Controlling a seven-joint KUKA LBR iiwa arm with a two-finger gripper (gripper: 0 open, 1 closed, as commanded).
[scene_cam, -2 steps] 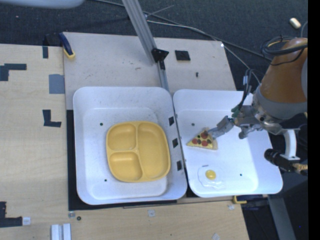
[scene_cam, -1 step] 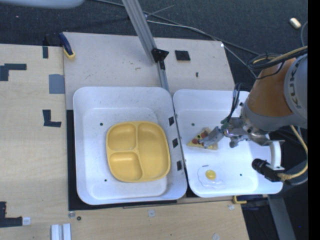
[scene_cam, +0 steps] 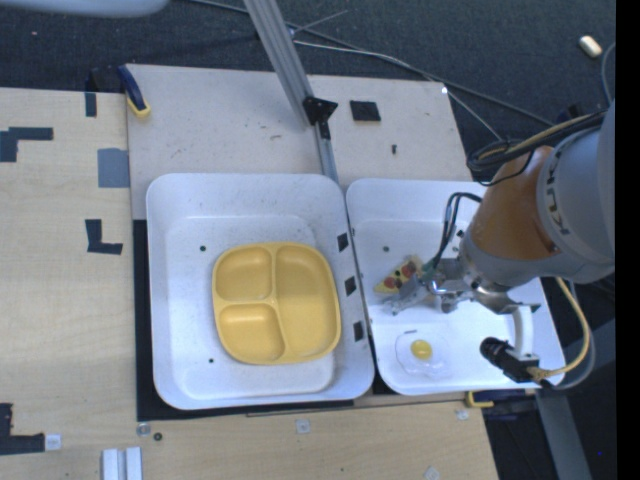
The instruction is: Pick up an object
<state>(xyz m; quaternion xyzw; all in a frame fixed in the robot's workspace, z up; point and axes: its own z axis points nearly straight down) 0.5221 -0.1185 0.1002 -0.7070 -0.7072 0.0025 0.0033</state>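
Note:
In the right bin (scene_cam: 390, 208), a small red, yellow and grey toy (scene_cam: 400, 277) lies near the middle. My gripper (scene_cam: 425, 288) has come down right beside it, on its right, with the fingertips touching or nearly touching it. A fried-egg toy (scene_cam: 420, 351), white with a yellow yolk, rests near the bin's front edge, below the gripper. The arm's grey body and orange band (scene_cam: 510, 218) cover the right part of this bin.
The left bin (scene_cam: 180, 208) holds a yellow divided plate (scene_cam: 275, 302) with three compartments. A metal pole (scene_cam: 290, 58) slants down to the gap between the bins. Cables trail behind the right bin.

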